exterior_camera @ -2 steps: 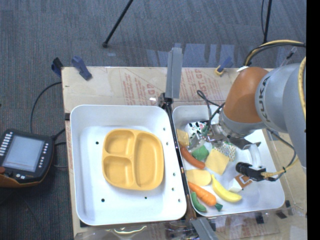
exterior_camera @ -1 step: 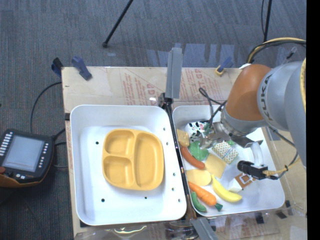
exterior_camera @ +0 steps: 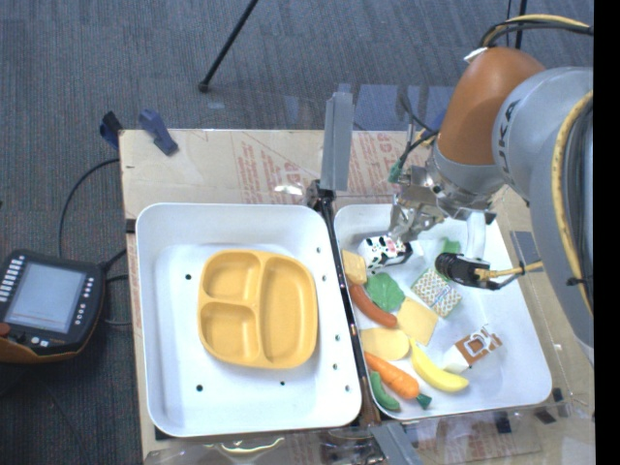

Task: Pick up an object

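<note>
Pincer (exterior_camera: 405, 223) hangs just above the cow toy (exterior_camera: 386, 251).

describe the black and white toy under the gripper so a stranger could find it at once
Look in the right-hand white bin, the one crowded with toy food. At its far end, just below the gripper, lies the small cow toy. It alone is white with black patches; its neighbours are orange, yellow or green.

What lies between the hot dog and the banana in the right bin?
In the camera view, a pale yellow cheese wedge and a rounder yellow piece lie between the hot dog and the banana.
</note>
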You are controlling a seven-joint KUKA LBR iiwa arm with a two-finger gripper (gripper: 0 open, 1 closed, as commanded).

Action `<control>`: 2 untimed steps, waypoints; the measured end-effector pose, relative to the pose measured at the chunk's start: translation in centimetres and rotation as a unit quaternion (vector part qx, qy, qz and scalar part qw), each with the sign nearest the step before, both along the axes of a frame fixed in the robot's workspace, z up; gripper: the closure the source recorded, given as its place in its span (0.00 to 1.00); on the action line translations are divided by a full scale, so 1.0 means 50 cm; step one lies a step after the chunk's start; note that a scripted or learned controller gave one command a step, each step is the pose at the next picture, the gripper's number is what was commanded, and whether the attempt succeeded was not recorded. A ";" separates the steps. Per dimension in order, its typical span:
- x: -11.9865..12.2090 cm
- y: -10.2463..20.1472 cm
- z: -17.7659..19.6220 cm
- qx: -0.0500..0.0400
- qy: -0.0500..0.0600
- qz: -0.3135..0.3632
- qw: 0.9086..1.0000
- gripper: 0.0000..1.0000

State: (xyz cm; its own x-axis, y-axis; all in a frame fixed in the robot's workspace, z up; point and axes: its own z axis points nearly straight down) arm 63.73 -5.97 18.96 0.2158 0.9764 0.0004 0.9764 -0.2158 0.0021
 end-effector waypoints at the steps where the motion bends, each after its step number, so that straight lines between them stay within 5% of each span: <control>1: -0.001 0.001 -0.003 0.000 0.002 0.001 1.000 0.00; 2: 0.010 -0.131 -0.117 0.000 0.004 0.051 0.999 0.00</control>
State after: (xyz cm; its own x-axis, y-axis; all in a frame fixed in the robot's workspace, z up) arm 64.21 -12.53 13.13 0.1149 0.9934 -0.0004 0.9934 -0.1149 -0.0055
